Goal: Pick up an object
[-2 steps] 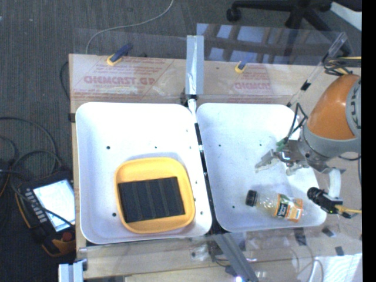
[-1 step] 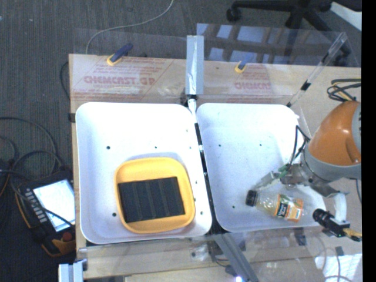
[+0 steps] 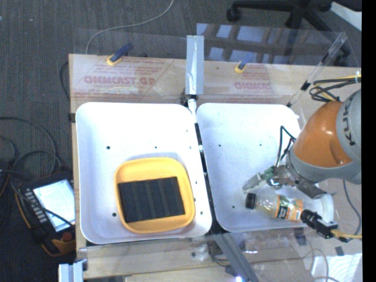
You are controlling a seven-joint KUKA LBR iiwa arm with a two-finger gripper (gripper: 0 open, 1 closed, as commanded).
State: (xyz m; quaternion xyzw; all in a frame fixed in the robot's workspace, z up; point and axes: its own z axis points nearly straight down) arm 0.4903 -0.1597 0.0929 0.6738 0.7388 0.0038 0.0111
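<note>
1. A small clear bottle (image 3: 276, 207) with a dark cap and a printed label lies on its side on the floor of the right bin (image 3: 235, 134), near that bin's front right corner, cap pointing left.
2. The end effector (image 3: 262, 180) sits just above and beside the bottle, at the tip of the grey and orange arm (image 3: 323, 143) reaching in from the right. Whether it is wide or narrow cannot be told.
3. The bottle rests on the bin floor, so the pick looks not yet done; grasping and lifting remain.
4. The left bin (image 3: 100, 122) holds a yellow tray (image 3: 155, 195) with a dark slatted insert.
5. Both bins sit side by side on a pale table (image 3: 135, 81).
</note>
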